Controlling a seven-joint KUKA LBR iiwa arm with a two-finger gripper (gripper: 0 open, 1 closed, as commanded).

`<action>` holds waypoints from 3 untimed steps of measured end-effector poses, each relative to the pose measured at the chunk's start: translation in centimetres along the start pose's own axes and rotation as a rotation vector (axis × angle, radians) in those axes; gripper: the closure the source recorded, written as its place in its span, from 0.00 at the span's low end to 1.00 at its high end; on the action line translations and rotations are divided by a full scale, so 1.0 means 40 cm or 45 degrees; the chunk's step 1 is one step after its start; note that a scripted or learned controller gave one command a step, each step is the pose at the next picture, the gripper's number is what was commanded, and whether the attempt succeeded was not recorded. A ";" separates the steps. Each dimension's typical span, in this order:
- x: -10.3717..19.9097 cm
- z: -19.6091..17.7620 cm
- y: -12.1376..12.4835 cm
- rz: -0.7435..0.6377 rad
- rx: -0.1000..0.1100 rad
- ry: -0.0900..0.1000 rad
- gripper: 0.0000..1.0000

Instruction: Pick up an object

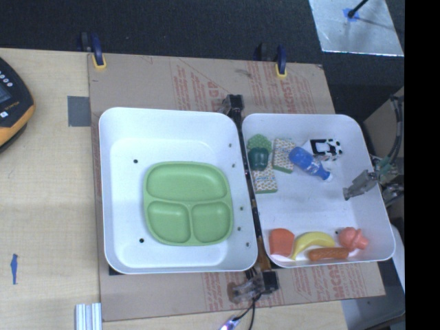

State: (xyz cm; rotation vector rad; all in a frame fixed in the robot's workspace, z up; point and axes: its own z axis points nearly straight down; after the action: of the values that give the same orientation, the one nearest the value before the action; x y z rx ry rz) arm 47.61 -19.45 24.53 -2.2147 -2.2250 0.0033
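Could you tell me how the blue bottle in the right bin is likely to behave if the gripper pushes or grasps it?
The blue bottle lies on its side and looks round-bodied, so a nudge would probably roll it. It appears small, likely light plastic, and could slip out from closing fingers. The patterned pad beside it may limit rolling that way.

Open floor mid right bin point(368, 205), toys crowd its far-left corner, bottle point(309, 163) beside them, banana point(313, 242) and sausage point(328, 254) line near wall, tray point(187, 203) fills left bin point(117, 184)
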 end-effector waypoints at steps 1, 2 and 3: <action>0.174 0.385 0.100 -0.003 0.001 0.001 0.00; 0.094 0.388 0.416 0.006 0.110 0.037 0.00; 0.236 0.383 0.452 -0.001 0.003 0.000 0.00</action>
State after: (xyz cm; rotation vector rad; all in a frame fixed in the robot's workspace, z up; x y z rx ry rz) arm 65.59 -9.92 9.15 -2.2123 -2.2247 0.0060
